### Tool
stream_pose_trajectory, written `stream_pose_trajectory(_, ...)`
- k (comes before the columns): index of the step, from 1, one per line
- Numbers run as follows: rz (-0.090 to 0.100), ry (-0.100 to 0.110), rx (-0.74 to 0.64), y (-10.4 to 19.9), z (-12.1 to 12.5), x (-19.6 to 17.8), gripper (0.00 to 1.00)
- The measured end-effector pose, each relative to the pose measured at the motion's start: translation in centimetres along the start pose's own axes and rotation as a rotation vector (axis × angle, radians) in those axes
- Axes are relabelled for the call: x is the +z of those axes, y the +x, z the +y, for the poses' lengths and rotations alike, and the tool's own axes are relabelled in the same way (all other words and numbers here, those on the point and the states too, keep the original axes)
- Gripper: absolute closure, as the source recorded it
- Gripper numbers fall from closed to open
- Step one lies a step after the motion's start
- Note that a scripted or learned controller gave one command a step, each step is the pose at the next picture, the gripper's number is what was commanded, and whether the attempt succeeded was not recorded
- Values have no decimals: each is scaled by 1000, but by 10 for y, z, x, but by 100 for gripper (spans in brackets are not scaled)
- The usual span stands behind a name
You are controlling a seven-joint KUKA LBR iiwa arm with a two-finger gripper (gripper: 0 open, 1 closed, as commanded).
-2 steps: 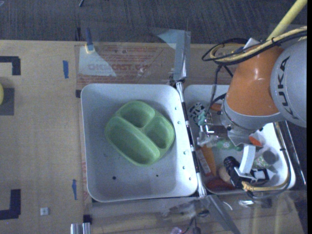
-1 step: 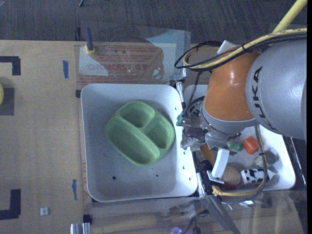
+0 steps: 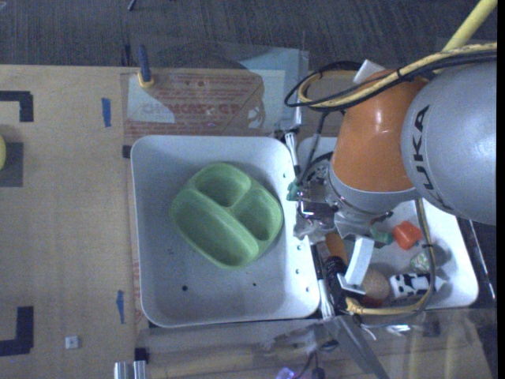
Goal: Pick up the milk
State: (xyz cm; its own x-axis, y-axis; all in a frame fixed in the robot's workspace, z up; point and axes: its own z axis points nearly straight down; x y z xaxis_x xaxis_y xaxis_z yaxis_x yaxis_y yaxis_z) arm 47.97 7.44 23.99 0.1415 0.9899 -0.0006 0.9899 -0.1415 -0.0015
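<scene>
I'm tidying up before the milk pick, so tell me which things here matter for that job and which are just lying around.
For the job:
- milk carton, black-and-white cow pattern, in the right bin
- arm, over the right bin

Just lying about:
- green divided plate in the left bin
- orange piece
- brown rounded item beside the carton

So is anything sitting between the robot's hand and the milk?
The arm hides the hand. The milk carton, cow-patterned, lies in the right bin with a brown ball pressed against its left and an orange block just above.
</scene>
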Motion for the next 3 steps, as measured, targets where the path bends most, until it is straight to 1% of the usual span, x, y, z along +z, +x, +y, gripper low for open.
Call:
stream_pose_trajectory(1,0,3,-29,32,-6,22,100)
stream_pose_trajectory(2,0,0,-106,73,-11,30,100)
stream_pose_trajectory(3,0,0,-220,150,-23,58,100)
